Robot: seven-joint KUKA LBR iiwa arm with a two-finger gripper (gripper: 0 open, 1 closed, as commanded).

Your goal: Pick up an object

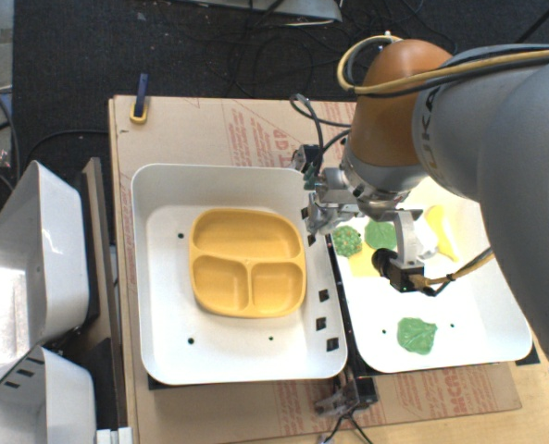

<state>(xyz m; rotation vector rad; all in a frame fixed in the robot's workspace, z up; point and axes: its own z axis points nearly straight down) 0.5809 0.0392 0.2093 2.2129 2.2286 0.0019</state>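
My gripper (pixel 324 215) hangs over the left edge of the right bin (pixel 496 340), just above its dividing wall with the left bin. A bumpy green ball (pixel 348 240) lies right below and to the right of the gripper, close to it. A flat green piece (pixel 381 234) lies beside the ball. Another green, leaf-like piece (pixel 416 334) rests near the front of the right bin. A yellow object (pixel 442 229) and a white object (pixel 424 244) lie partly under the arm. Nothing shows clearly in the gripper's grasp.
The left bin (pixel 154 276) holds a yellow divided tray (pixel 248 261) in its middle. The grey arm with its orange band (pixel 394 100) covers the back of the right bin. White containers (pixel 29 248) stand off the bench at the far left.
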